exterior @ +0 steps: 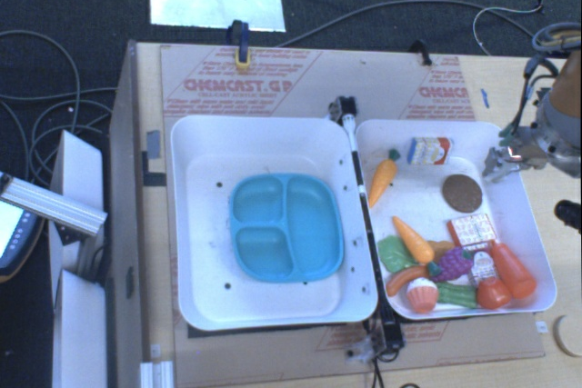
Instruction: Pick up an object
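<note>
The right bin (516, 195) holds toy food: a carrot (383, 179) at the upper left, a second carrot (412, 239) in the middle, a white carton (427, 150) at the top, a brown round cookie (462, 193), a red-white box (471, 231), purple grapes (452, 264), a red bottle (512, 272), a green leafy piece (394, 252), a sausage (404, 280), a cupcake (421, 295) and a green vegetable (457, 293). My gripper (506, 160) hangs over the bin's upper right rim, with nothing visibly between its fingers.
The left bin (195, 195) carries a blue divided plate (285, 227). A metal clamp strip (361, 195) runs between the bins. Cables trail over the bench at the top right, and cardboard lies under both bins.
</note>
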`<move>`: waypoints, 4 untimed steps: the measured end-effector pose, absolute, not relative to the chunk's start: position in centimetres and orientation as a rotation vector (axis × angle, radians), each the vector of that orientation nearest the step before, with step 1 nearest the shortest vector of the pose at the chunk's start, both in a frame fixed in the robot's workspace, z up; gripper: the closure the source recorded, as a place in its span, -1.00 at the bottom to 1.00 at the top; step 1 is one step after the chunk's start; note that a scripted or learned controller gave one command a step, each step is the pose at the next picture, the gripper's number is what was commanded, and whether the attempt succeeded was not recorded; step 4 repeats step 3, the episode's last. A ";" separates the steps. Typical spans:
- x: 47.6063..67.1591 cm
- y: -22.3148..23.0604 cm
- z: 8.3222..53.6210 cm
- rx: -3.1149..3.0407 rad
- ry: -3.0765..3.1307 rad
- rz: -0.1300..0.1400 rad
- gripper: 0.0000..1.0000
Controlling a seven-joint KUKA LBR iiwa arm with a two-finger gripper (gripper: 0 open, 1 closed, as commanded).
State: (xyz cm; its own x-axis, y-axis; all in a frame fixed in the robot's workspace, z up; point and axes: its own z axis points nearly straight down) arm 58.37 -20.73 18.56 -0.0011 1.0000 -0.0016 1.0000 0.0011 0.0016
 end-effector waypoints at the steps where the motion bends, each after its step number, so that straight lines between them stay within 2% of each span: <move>1: 60.4 -20.3 22.7 2.216 2.225 0.000 1.00; 2: 64.4 -17.4 21.0 2.216 2.227 0.000 1.00; 3: 66.9 -16.1 16.9 2.217 2.228 -0.001 1.00; 4: 66.9 -16.1 16.9 2.217 2.228 -0.001 1.00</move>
